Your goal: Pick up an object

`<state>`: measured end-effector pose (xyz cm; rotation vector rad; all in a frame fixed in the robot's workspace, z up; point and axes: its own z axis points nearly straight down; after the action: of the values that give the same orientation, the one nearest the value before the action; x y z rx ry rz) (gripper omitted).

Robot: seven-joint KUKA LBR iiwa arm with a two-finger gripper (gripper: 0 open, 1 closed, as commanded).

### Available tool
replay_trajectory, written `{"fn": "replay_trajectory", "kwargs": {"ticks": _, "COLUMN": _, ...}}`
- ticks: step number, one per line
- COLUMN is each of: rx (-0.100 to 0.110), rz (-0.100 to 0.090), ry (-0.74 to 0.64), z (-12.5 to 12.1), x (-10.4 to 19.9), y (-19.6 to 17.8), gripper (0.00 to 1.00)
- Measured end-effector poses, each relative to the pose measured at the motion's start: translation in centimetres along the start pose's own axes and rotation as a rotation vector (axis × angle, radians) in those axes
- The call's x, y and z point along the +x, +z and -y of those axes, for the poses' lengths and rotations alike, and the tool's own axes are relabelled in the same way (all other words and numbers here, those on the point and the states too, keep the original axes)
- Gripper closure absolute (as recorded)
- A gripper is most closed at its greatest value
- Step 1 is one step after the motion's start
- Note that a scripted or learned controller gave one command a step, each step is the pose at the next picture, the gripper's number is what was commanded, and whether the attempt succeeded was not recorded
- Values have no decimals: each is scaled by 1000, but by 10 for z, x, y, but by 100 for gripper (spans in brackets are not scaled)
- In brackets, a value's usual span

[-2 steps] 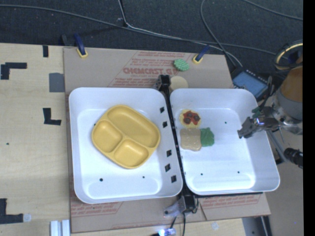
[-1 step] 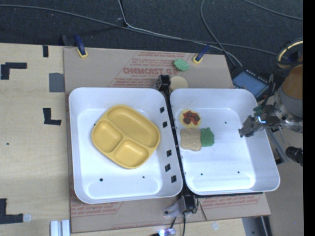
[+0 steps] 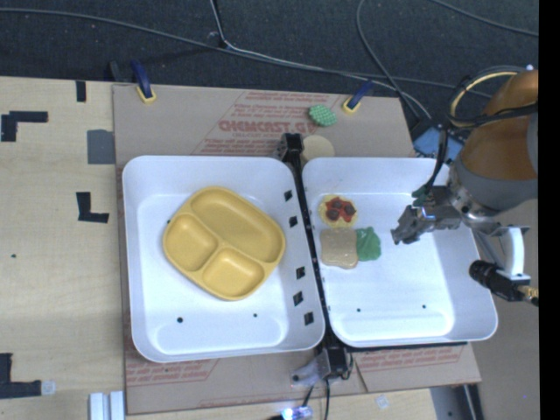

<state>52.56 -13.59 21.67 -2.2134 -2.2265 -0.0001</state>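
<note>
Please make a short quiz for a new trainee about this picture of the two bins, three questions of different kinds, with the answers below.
1. True or false: the yellow divided plate lies in the right bin.
2. Multiple choice: the green toy in the right bin is
A. touching the beige piece
B. inside the yellow divided plate
C. on the cardboard outside the bins
3. Short answer: over which bin does the gripper hang?

Key
1. False. It lies in the left bin.
2. A. The two lie side by side, just below the small round toy with red topping.
3. Over the right bin, to the right of the three toys.
</note>
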Motion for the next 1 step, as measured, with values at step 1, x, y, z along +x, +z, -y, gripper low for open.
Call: {"fn": "replay_trajectory", "kwargs": {"ticks": 1, "rx": 1, "rz": 0, "ry": -1, "z": -7, "x": 57, "y": 10, "gripper": 100}}
